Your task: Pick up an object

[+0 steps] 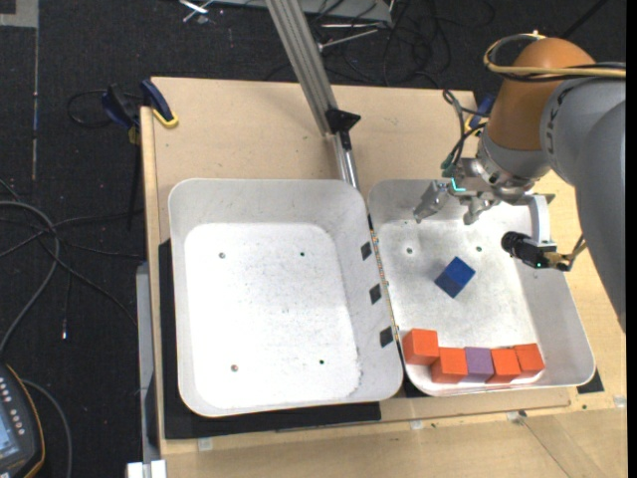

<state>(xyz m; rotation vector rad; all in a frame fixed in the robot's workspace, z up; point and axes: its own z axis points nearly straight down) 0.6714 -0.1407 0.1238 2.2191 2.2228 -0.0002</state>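
Note:
A blue block (455,276) lies tilted in the middle of the right bin (557,307). Along that bin's near wall sits a row of blocks: an orange one (420,345), another orange one (451,363), a purple one (479,362), and two more orange ones (518,360). My gripper (452,205) hangs over the bin's far end, above and behind the blue block, fingers spread open with nothing between them.
The left bin (199,217) lies beside the right one. A slanted metal pole (304,53) runs from the top down to the gap between the bins. A blue and yellow clamp (149,100) sits at the bench's far left corner.

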